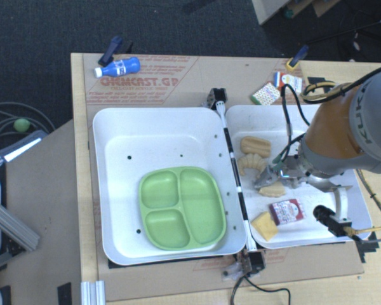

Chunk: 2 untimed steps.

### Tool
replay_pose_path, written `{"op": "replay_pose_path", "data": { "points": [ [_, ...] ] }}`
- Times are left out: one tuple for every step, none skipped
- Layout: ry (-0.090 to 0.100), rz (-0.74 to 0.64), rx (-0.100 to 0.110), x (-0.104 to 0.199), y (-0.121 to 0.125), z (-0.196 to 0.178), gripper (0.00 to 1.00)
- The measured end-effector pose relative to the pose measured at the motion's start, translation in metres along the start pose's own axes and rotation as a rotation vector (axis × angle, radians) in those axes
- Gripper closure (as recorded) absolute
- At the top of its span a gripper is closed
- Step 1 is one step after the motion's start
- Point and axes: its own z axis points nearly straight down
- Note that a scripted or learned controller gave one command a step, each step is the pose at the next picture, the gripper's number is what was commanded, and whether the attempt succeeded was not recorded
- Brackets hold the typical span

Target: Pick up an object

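Left bin (114, 170) bearing green divided plate (181, 207), right bin (267, 116) with arm's gripper (271, 178) low among tan food pieces (255, 146) — grip state impossible to tell — beside maroon packet (287, 211) and yellow block (265, 225).
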Motion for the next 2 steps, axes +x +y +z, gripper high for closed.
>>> {"op": "replay_pose_path", "data": {
  "points": [
    [-0.001,0.001,-0.002,0.000,0.000,-0.010,1.00],
    [0.001,-0.001,0.000,0.078,0.019,-0.100,1.00]
  ]
}}
